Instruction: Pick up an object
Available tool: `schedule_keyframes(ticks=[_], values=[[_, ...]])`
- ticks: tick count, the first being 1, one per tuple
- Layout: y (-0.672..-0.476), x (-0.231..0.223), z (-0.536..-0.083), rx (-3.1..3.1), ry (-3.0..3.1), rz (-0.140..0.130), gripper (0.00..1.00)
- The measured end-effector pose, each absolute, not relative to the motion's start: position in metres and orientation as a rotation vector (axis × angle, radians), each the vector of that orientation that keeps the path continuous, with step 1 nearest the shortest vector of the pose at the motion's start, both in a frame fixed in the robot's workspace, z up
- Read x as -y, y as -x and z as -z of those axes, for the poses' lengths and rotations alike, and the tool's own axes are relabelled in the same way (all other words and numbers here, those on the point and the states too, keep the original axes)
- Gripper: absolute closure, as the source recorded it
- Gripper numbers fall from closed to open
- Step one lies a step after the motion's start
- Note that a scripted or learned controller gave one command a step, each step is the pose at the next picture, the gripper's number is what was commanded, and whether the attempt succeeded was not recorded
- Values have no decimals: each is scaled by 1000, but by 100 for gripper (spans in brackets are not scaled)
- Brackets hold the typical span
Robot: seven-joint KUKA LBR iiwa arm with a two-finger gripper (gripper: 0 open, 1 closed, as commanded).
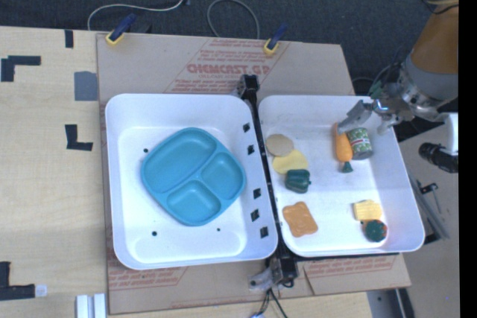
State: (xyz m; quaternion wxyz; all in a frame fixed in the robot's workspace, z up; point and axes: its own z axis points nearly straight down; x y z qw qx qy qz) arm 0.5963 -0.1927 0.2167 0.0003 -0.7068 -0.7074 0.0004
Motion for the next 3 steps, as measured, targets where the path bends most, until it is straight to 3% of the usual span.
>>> schedule_keyframes(ticks=[1, 2, 3], values=[[-620, 226, -93, 2220, 2222, -9, 0], [-628, 158, -86, 2232, 2219, 0, 0], [-655, 112, -86, 2230, 2218, 3, 0]])
